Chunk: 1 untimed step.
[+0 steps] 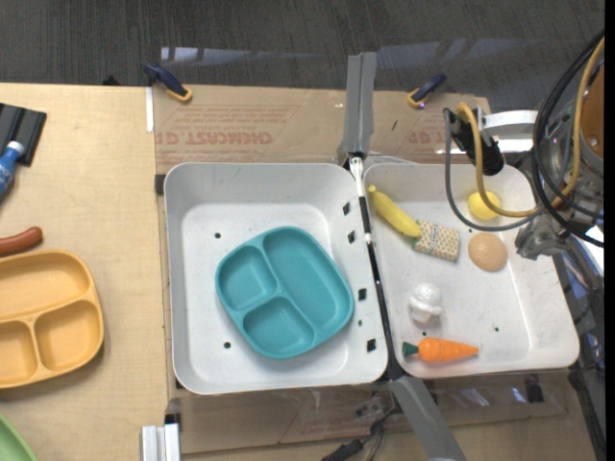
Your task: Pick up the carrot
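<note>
The carrot (440, 351) is orange with a green stub at its left end. It lies on its side near the front wall of the right bin (548, 349). My gripper (536, 240) hangs at the right side of that bin, a grey piece under the arm's cables. It is well behind and to the right of the carrot and does not touch it. Nothing is seen held in it.
The right bin also holds a banana (394, 212), a speckled tan block (437, 241), a brown egg (488, 252), a yellow ball (483, 205) and a small white lump (425, 303) just behind the carrot. A teal divided plate (282, 291) lies in the left bin. An orange tray (38, 320) sits on the table at left.
</note>
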### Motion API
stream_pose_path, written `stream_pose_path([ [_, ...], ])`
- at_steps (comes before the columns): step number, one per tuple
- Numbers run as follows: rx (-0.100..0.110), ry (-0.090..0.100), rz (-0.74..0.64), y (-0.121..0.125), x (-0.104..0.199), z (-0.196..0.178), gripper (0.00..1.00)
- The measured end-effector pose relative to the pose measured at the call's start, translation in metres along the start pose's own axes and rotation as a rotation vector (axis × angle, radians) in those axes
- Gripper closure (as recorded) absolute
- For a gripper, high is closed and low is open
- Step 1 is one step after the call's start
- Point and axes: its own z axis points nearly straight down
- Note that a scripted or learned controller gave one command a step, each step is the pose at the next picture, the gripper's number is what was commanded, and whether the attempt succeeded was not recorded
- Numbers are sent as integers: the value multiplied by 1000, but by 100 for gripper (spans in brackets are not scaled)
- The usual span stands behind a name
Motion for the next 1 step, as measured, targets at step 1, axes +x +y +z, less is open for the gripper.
stream_pose_path([
  [1,-2,-6,-57,-57,1,48,100],
])
